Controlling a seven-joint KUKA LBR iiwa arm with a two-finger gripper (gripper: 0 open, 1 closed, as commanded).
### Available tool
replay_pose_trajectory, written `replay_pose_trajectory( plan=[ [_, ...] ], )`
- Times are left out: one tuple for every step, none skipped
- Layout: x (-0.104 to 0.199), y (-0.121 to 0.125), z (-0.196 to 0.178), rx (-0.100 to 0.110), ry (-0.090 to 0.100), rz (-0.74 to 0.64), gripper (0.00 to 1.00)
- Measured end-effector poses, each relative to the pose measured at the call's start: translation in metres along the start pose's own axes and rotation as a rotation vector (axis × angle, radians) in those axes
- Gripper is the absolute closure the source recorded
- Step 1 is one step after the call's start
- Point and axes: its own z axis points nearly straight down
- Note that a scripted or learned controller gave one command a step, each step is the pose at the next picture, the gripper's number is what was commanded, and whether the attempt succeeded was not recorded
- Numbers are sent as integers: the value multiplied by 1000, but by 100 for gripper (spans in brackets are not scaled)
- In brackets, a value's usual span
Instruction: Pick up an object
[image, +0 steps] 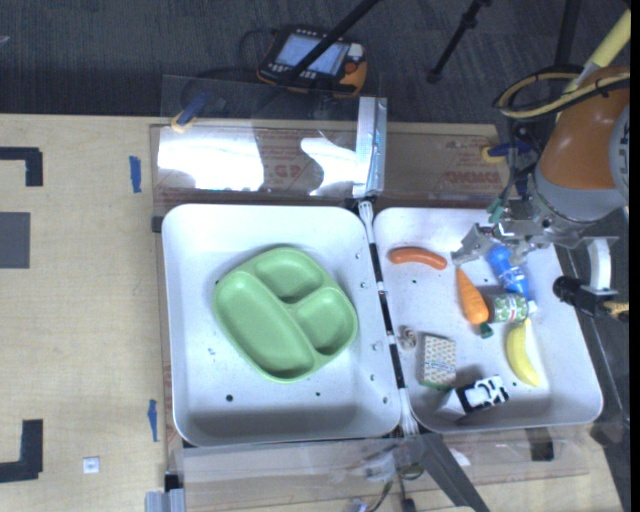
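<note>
You've got the gripper (497, 232) sitting low over the far edge of the right bin (570, 405), right by a blue bottle (505, 272). Can't tell from here if it's grabbing anything. Nearby in that bin: a carrot (472, 297), a hot dog (417, 258) and a banana (521, 354) toward the right edge. The left bin (190, 300) has a green divided plate (286, 312) in the middle.

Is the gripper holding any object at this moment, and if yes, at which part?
It cannot be told. The gripper is low over the right bin, just above the blue bottle, but no object shows clearly between its fingers.
</note>
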Motion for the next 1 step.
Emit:
replay_pose_trajectory(
  plan=[
    [1, -11, 88, -2, 0, -25, 0]
  ],
)
